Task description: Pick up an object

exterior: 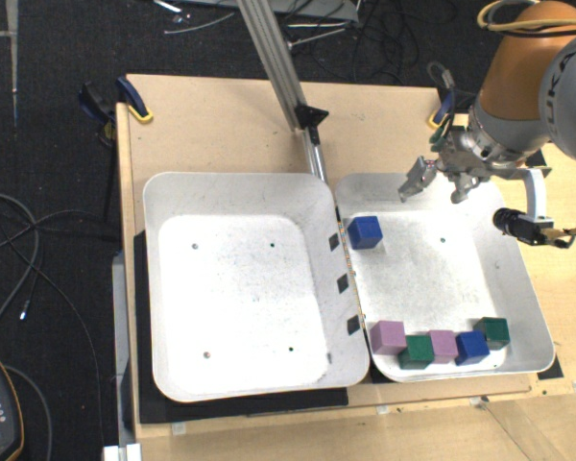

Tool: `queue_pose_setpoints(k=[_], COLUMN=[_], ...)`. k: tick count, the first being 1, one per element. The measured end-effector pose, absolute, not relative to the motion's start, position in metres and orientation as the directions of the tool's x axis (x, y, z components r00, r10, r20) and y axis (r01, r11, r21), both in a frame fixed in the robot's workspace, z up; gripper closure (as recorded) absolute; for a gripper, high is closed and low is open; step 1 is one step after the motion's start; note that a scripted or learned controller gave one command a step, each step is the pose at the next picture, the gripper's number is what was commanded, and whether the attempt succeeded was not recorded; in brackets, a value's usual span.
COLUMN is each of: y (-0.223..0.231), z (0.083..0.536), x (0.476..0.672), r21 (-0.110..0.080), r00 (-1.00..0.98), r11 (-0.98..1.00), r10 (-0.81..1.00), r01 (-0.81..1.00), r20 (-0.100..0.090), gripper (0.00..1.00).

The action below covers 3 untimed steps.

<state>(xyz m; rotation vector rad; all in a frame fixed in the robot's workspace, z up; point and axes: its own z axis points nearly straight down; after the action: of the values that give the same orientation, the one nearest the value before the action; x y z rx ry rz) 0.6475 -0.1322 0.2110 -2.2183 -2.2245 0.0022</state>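
Note:
A blue cube (pixel 365 231) sits alone near the left wall of the right bin (pixel 442 267). Along that bin's front edge lies a row of cubes: a purple one (pixel 389 335), a green one (pixel 418 350), a pink one (pixel 444 345), a blue one (pixel 471 346) and a dark green one (pixel 494 331). My gripper (pixel 436 182) hangs above the back of the right bin, open, its two fingers spread with nothing between them. It is to the right of and behind the lone blue cube.
The left bin (pixel 238 286) lies beside the right one, with black clips on the shared wall. A metal pole (pixel 274 51) slants in from the back. Clamps sit at the bench's back corners.

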Motion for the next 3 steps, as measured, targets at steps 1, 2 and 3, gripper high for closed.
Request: queue_pose_setpoints(k=[1, 2, 3], y=[-0.196, -0.167, -0.203], z=[0.163, 0.218, 0.158], x=[0.647, 0.63, 0.64], r21=[-0.004, 0.006, -0.005], r00=[0.006, -0.004, 0.003], r11=[-0.006, 0.004, -0.003], r10=[1.0, 1.0, 1.0], r01=[1.0, 1.0, 1.0], r20=[-0.003, -0.001, -0.001], gripper=[0.0, 0.0, 0.0])
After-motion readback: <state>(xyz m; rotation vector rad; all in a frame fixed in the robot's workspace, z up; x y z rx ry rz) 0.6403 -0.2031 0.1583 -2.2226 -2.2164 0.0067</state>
